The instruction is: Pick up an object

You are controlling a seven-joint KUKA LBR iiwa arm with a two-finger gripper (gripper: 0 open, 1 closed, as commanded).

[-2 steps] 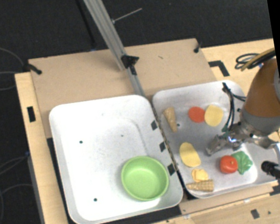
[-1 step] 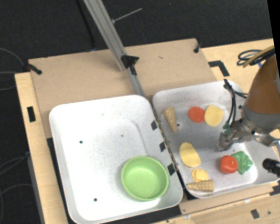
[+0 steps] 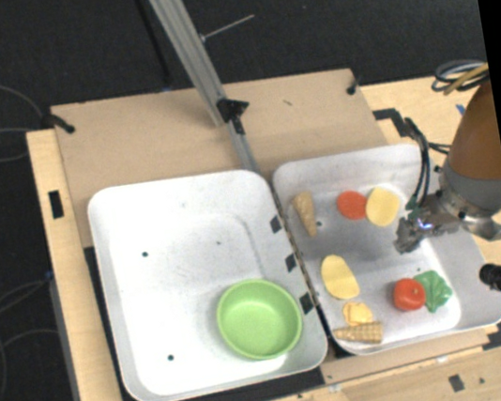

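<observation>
A: Nearest to the end effector [image 3: 411,236]?
B: Pale yellow piece [image 3: 384,206], just up-left of it; red tomato [image 3: 408,294] below.
A: Fingers?
B: Too small, cannot tell; pinching nothing visible.

Right bin [image 3: 359,167]: red ball [image 3: 352,204] touching pale yellow piece [image 3: 383,206] at 12 o'clock; tomato [image 3: 408,294] (green leaf) at 5 o'clock.

the arm [image 3: 478,147] is cut off at the right edge; its fingers [image 3: 407,240] are blurred
</observation>
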